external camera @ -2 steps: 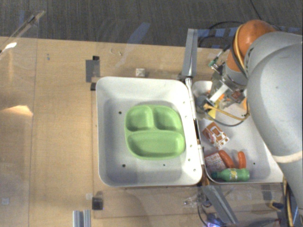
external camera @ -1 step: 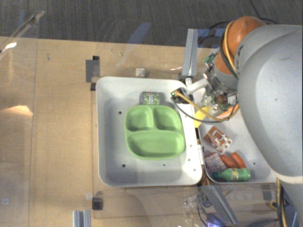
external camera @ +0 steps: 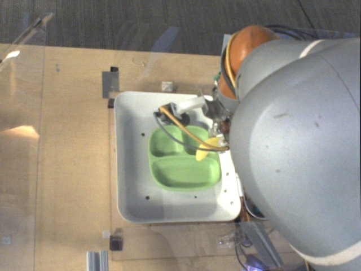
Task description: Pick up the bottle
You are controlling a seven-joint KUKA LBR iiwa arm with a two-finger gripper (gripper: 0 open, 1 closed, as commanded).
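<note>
No bottle can be made out — possibly hidden.

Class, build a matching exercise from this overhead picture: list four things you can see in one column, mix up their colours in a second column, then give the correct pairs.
Column A
1. bin
2. divided tray
3. band on the arm
4. bench

Column B
a. orange
b. light wood brown
c. white
d. green

Pairs: 1-c, 2-d, 3-a, 4-b
</note>
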